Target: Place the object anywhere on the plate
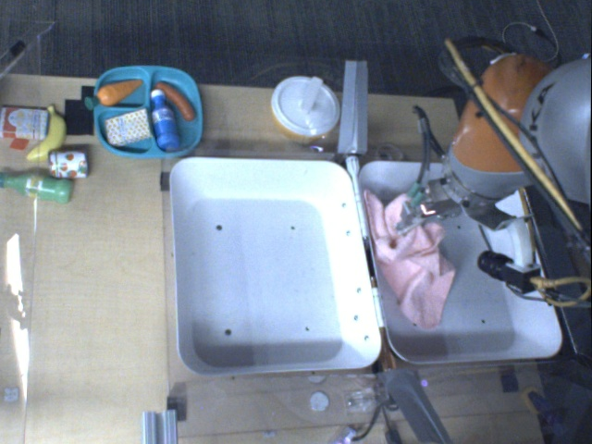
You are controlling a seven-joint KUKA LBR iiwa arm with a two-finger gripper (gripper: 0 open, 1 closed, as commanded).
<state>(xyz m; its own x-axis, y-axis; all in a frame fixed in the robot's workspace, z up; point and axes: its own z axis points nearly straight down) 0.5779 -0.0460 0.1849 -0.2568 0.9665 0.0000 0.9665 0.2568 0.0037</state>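
Wooden counter (92, 294) seen from above, bearing two white bins side by side. From 3 o'clock a grey arm (518, 109) with an orange band bends down into the right bin (518, 336). Its claw (418, 203) rests against a crumpled pink cloth (414, 262) at that bin's 9 o'clock side; whether the claw grips it cannot be told. A blue divided plate (190, 109) sits at 11 o'clock, well apart from the cloth.

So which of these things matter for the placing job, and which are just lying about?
Job:
pink cloth in the right bin
gripper over the cloth
no plain plate identifiable; the blue divided plate is the closest candidate

Lying about:
left bin
white lidded container
banana
small can
green bottle
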